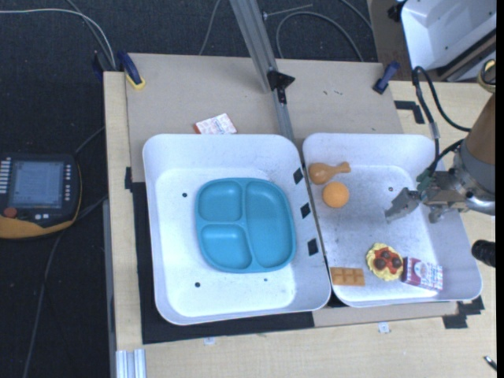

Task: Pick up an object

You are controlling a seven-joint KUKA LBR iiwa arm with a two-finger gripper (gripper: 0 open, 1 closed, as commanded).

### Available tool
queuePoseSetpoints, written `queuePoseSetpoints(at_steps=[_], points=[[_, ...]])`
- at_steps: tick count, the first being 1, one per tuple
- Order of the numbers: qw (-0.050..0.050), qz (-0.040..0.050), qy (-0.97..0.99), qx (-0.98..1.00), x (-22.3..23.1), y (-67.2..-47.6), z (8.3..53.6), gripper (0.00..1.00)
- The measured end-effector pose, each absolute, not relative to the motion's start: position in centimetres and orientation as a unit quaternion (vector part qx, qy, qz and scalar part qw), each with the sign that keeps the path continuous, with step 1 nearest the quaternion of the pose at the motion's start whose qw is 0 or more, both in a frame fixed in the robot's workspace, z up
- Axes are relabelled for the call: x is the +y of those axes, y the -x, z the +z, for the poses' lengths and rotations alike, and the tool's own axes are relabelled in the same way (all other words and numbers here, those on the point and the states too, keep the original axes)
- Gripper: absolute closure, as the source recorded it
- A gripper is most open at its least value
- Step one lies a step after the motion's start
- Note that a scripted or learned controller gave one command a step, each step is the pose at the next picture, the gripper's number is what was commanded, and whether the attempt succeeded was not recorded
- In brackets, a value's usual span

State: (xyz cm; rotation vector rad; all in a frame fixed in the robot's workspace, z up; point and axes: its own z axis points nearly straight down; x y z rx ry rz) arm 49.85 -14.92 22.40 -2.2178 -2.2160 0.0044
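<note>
Camera view: the gripper [416, 208] hovered with its fingers spread and nothing between them over the right bin [471, 288]. Candidate objects lay within that bin: an orange ball [336, 195] near its left wall and a toy pizza [384, 261] toward its front, presumably within reach.

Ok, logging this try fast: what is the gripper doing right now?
Gripper: open, holding nothing, over the right bin.
</note>
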Motion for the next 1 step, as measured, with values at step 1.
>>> queuePoseSetpoints(at_steps=[1], points=[[0.003,0.0014,0.707,-0.707,-15.58,-50.51,17.07,0.00]])
